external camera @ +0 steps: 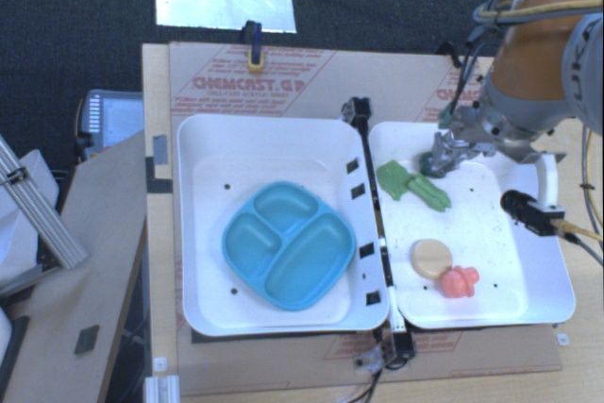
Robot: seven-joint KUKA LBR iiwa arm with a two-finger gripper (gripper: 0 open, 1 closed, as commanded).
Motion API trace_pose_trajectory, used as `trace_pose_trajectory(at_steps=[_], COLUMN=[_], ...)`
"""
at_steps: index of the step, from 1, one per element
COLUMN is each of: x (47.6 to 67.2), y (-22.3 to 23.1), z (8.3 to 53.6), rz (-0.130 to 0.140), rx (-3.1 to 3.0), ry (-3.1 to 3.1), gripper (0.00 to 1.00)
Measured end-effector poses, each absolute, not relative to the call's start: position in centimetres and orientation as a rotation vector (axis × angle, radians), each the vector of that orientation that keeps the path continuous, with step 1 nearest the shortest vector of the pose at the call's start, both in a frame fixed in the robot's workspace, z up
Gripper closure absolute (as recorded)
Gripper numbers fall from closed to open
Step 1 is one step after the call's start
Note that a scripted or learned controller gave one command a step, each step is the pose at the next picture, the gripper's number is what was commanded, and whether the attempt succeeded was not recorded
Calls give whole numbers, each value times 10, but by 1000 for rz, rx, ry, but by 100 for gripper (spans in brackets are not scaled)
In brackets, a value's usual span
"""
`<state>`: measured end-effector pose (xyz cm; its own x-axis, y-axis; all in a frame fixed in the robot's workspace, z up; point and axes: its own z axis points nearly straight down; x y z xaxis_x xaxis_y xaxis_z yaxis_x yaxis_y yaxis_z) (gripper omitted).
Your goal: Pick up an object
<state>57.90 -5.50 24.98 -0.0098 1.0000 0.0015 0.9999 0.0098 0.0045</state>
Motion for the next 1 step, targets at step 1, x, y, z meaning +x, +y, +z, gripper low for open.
trace_pose_trajectory(at_steps=[1], x=[601], y=[-11], z=[253], rz=[6], rx=[2210], ry=[2231], gripper=[100])
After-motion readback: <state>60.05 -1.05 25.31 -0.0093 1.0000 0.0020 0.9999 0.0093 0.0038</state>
